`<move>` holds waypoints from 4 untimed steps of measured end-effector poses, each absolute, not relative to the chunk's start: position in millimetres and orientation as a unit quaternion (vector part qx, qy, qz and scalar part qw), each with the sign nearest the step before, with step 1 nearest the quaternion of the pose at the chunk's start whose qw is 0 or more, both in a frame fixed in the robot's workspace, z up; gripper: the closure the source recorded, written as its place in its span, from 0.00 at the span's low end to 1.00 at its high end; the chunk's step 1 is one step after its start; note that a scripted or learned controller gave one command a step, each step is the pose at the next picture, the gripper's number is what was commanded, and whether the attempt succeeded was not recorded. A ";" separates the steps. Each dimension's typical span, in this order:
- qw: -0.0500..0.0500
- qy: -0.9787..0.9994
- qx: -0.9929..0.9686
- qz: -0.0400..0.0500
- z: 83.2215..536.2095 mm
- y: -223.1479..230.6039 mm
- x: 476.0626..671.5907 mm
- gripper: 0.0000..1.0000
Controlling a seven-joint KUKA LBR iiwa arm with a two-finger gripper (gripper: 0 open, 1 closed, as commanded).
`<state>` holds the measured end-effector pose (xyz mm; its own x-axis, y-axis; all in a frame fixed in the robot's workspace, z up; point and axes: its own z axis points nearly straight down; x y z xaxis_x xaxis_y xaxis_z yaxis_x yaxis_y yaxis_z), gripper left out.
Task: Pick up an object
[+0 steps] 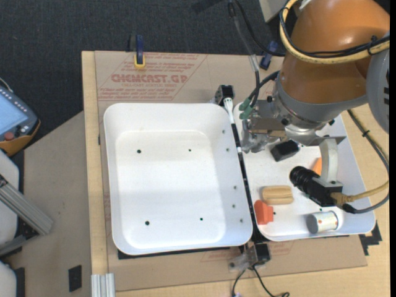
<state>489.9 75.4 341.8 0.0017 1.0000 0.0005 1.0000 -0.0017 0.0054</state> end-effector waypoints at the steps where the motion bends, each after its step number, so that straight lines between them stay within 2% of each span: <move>1: 0.003 0.709 0.706 0.005 429.4 116.5 479.5 1.00; 2: -0.002 0.705 0.709 -0.003 354.2 57.7 478.8 1.00; 3: -0.002 0.708 0.706 -0.002 342.1 87.3 478.8 1.00; 4: 0.004 0.708 0.706 0.006 461.7 89.7 480.1 1.00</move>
